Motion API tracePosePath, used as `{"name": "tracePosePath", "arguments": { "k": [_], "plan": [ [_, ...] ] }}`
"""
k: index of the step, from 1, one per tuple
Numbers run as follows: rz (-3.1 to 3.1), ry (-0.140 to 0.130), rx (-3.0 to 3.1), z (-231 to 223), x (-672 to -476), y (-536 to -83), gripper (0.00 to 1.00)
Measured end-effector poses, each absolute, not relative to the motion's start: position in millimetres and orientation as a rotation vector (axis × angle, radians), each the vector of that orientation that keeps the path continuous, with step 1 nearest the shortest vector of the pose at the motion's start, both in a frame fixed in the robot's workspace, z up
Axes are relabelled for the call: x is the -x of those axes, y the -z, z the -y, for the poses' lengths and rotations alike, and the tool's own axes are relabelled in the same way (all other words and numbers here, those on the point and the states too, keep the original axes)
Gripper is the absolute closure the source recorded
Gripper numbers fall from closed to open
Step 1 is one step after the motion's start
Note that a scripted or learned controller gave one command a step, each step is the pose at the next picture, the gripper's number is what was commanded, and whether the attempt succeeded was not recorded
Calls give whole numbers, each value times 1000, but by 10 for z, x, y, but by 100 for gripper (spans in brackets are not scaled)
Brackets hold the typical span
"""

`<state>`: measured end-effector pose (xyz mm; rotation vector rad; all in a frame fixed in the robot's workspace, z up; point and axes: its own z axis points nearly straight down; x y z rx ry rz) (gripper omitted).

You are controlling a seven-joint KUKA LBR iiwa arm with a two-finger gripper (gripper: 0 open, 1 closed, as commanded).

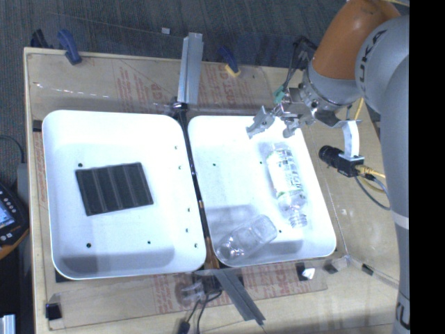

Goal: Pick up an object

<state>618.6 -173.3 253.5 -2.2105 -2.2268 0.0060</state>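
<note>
My gripper (274, 122) hangs over the far edge of the right bin (229, 162), its fingers spread open with nothing between them. A clear plastic bottle with a white label (287, 179) lies lengthwise along the bin's right side, just below the gripper. A second clear, crumpled plastic bottle (245, 237) lies near the bin's front wall. In the left bin (62, 221) a dark ribbed rectangular pad (113, 188) lies flat.
A grey metal bar (189, 68) stands at the back between the bins, and another bracket (233, 294) sits at the front. Blue clamps (69, 47) hold the board's far edge. A black cable plug (338, 158) juts out right of the right bin.
</note>
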Motion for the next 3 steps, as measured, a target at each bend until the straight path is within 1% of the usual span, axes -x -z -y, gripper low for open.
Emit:
{"name": "tracePosePath", "arguments": {
  "k": [1,2,3],
  "plan": [
    [2087,-5,2344,2079,-6052,-1868,0],
    [2116,-4,2319,2054,-5749,-1629,0],
    [2216,0,2228,2063,-5532,-2051,0]
  ]
}}
